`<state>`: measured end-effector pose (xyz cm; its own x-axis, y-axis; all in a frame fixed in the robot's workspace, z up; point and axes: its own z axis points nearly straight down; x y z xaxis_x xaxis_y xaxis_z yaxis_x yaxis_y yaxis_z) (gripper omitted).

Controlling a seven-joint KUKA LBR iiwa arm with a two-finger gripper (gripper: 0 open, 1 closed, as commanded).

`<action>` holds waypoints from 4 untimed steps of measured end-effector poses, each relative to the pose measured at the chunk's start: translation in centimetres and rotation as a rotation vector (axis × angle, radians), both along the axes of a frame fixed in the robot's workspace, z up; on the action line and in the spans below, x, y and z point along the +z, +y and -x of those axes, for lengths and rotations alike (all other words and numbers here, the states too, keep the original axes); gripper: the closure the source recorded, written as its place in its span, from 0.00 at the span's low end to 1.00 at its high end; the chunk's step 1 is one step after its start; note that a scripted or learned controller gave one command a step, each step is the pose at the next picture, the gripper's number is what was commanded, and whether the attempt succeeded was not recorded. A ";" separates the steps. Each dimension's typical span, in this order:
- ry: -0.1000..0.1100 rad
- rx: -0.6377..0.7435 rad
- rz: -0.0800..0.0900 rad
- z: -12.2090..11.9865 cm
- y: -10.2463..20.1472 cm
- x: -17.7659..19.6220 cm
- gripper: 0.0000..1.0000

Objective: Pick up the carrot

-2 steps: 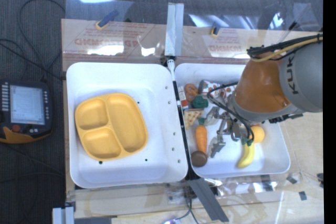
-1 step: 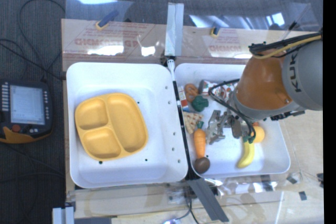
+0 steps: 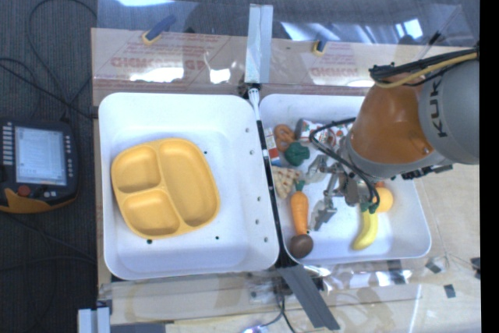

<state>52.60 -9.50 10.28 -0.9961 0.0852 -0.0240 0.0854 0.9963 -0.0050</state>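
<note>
We see the carrot [image 3: 299, 212] lying near the right bin's [image 3: 405, 246] left wall, a brown ball [image 3: 301, 246] just below it, a banana [image 3: 365, 230] further right, and our gripper [image 3: 331, 207] hovering just beside it, fingers apart, holding nothing.

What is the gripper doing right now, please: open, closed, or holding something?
Gripper: open, holding nothing, hovering just right of the carrot in the right bin.
</note>
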 end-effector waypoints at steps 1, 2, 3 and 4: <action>0.010 -0.292 -0.013 0.2 -0.7 -1.1 0.00; 0.011 -0.554 -0.012 -3.2 -0.3 -1.2 0.00; 0.010 -0.787 -0.015 -6.5 -0.9 -1.2 0.00; 0.008 -1.218 -0.023 -9.2 -0.5 -1.3 0.00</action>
